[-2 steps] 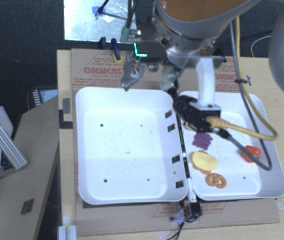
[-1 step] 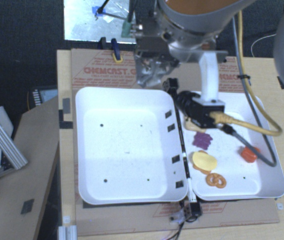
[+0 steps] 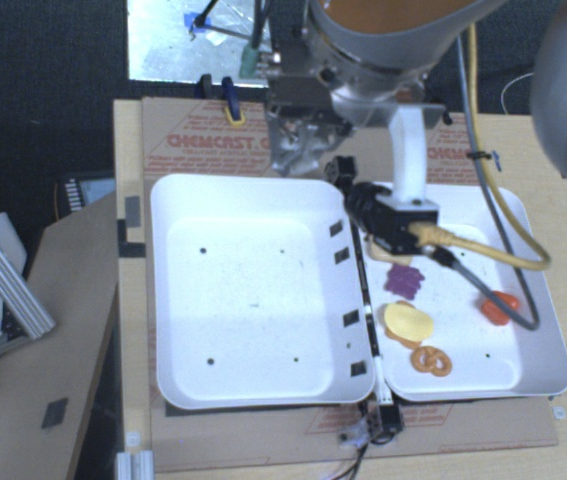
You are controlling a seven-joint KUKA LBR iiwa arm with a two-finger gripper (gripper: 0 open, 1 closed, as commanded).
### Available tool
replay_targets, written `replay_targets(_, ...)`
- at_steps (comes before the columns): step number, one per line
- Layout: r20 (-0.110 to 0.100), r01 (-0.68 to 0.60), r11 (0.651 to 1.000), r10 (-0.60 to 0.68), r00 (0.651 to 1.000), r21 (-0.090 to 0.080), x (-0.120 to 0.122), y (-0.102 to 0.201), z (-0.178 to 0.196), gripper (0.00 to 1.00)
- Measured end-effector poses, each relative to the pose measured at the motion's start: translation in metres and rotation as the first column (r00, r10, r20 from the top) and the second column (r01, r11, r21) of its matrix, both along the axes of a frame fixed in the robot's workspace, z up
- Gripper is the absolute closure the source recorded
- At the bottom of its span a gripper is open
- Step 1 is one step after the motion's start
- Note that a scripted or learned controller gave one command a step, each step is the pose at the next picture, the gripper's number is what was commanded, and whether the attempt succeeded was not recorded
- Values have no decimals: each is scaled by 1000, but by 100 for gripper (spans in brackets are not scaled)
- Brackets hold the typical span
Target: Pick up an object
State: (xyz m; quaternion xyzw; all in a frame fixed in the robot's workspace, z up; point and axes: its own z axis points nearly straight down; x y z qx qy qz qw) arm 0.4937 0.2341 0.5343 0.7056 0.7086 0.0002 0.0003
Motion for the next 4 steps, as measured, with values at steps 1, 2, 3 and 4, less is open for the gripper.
replay_targets(1,1,5,1000,-5,1000,0,48,-1,0,100)
replay_targets(2,2,13,1000,-13,1000,-1,15,-108,2,100)
replay_targets(3,2,-5,1000,5,1000,2,34,-35,0,100)
replay_targets(4,1,-3,1000,3,1000,2,42,2,0,100)
